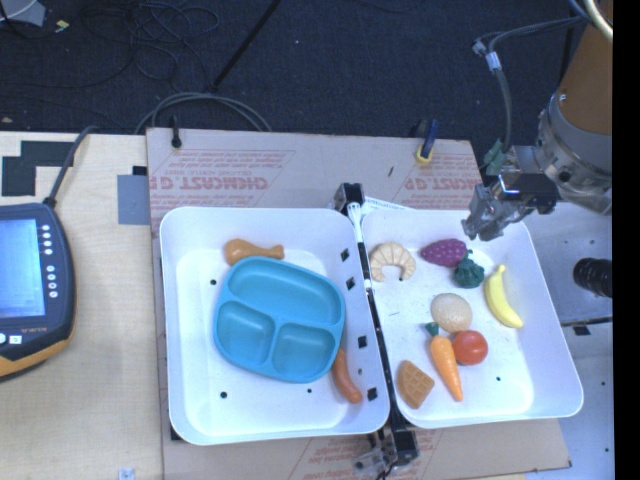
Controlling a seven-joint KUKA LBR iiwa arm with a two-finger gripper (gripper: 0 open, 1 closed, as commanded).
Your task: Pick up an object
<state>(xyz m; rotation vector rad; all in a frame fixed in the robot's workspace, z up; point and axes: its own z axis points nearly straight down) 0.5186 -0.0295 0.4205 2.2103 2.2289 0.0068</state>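
My gripper (484, 224) hangs over the far right corner of the right bin (560, 388), just right of the purple grapes (443, 251) and above the green broccoli (468, 272). Nothing shows between its fingers. Also in the right bin lie a croissant (392, 261), a yellow banana (502, 297), a pale egg-shaped piece (451, 311), a red tomato (469, 347), an orange carrot (445, 367) and a waffle-like wedge (414, 383).
The left bin (185, 388) holds a blue divided tray (279, 318), a chicken drumstick (252, 251) and a sausage (346, 378). A tablet-like pendant (30, 283) lies on the bench at far left. Cables run behind the bins.
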